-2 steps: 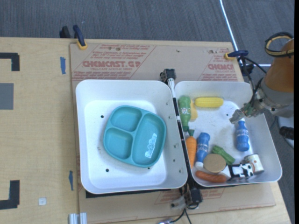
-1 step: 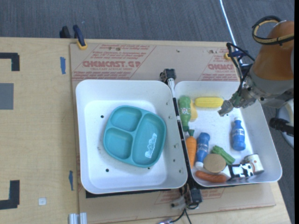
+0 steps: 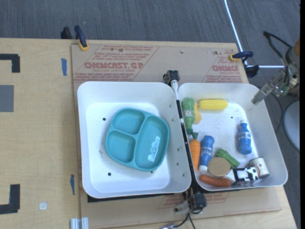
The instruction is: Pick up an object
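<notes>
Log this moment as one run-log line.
hand: over right bin's far right corner, holding nothing | teal divided plastic plate: left bin | yellow toy corn cob: untouched

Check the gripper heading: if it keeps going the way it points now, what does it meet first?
The gripper sits at the right bin's upper right corner, tips slanting down-left. Straight on, it probably meets bare bin floor first. The yellow corn lies further along that line; the blue bottle sits below it. Depth is unclear.

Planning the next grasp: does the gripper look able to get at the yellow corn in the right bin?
Probably yes. The corn lies uncovered near the right bin's far wall, apart from the green bottle, and the gripper hangs by the bin's far right corner.
</notes>
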Available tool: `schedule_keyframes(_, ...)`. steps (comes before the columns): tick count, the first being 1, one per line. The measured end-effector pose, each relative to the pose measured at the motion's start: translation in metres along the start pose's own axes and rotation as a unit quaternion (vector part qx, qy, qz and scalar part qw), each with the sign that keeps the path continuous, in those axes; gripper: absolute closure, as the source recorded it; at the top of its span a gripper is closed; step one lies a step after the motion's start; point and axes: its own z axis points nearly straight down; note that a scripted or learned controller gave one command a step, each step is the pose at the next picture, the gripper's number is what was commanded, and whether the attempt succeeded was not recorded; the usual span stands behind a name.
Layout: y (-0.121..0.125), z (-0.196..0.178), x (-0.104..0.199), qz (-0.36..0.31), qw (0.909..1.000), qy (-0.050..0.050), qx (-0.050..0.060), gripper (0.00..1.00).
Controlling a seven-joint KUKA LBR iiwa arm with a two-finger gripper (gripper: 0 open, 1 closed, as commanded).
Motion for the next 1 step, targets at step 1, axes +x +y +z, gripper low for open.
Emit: schedule_keyframes(1, 0.0013, -0.0109, -0.0007, 0.000, 1.0000, -0.003, -0.002, 1.00)
